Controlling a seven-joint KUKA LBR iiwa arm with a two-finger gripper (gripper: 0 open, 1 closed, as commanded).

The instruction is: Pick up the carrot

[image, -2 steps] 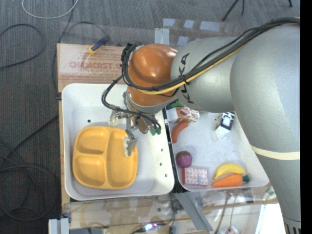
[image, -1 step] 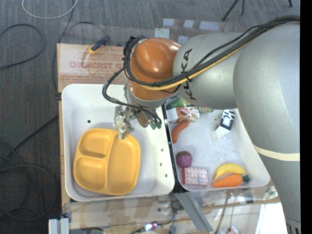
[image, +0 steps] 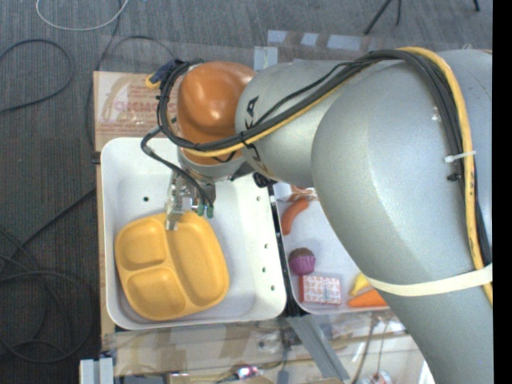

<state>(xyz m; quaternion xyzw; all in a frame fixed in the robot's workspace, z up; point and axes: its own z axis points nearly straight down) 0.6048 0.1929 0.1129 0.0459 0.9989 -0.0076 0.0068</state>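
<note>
We saw the gripper hanging over the left bin at the yellow tray's upper edge, its grip state impossible to tell; the carrot lay in the right bin, so the arm looked misplaced for the pick

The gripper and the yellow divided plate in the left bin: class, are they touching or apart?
Cannot tell. In the camera view the gripper overlaps the yellow divided plate at its top edge, but height is hidden.

A glossy yellow plastic divided tray is gleaming inside a smooth white plastic bin, while the arm's grey casing and its orange band are showing a satin sheen.
</note>
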